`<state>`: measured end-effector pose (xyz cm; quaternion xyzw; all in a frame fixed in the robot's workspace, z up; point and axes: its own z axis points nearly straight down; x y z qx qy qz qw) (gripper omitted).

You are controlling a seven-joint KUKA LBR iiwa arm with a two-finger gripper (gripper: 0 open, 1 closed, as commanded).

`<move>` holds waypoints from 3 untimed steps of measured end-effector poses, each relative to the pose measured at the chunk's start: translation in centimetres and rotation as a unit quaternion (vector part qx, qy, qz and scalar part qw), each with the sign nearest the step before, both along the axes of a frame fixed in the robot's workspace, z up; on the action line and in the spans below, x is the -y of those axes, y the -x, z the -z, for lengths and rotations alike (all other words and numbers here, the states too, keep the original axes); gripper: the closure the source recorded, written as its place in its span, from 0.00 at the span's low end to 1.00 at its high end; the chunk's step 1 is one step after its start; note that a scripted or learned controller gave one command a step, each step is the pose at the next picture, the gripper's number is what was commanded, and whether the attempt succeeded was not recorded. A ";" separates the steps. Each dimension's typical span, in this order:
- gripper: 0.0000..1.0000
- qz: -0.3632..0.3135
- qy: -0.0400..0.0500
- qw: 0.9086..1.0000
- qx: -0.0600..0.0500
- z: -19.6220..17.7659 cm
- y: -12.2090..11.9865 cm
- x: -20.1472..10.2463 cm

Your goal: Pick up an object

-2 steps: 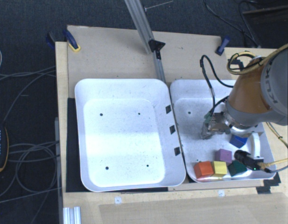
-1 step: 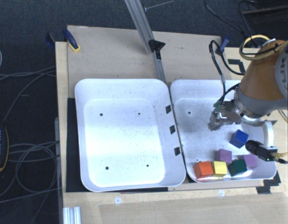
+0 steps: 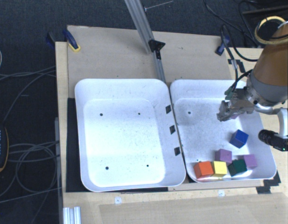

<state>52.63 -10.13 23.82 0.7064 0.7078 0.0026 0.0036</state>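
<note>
My gripper (image 3: 226, 114) hangs over the right bin (image 3: 195, 125), near its upper right part, with nothing visible between its fingers. A blue cube (image 3: 239, 138) lies just below and to the right of it, apart from it. Along the bin's front edge sit an orange block (image 3: 204, 169), a yellow block (image 3: 220, 168), a dark green block (image 3: 237, 167) and two purple blocks (image 3: 224, 155) (image 3: 249, 160).
The left bin (image 3: 120, 132) stands beside the right one, with small black clips (image 3: 172, 129) along the shared rim. A slanted metal rod (image 3: 141, 22) crosses the bench at the back. Blue clamps (image 3: 71, 40) hold the board's far corners.
</note>
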 end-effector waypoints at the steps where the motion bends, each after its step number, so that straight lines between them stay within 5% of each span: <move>1: 1.00 0.000 0.000 1.000 -0.003 0.0 -0.1 0.0; 3: 1.00 -0.002 -0.002 1.000 -0.006 1.6 0.1 -10.7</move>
